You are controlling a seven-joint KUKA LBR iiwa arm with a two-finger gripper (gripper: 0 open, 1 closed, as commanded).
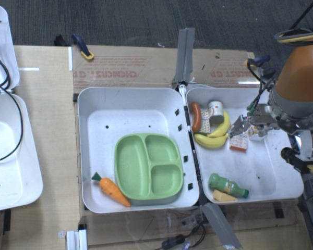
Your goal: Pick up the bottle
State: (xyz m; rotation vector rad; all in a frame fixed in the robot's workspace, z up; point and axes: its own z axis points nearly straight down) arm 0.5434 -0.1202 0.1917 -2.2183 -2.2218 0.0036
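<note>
A wooden bench point(47, 87) carries two shallow white bins side by side, seen from above at a slant. My gripper point(245, 126) hangs over the right bin point(281, 176), near a small packet point(239, 142); I cannot tell its state. The green bottle point(228, 185) lies on its side at that bin's near edge, touching a yellow wedge point(223, 196), well apart from me. Descending here risks catching the packet or the bananas point(215, 134) instead. The left bin point(94, 119) holds a green divided plate point(148, 166) and a carrot point(112, 189).
</note>
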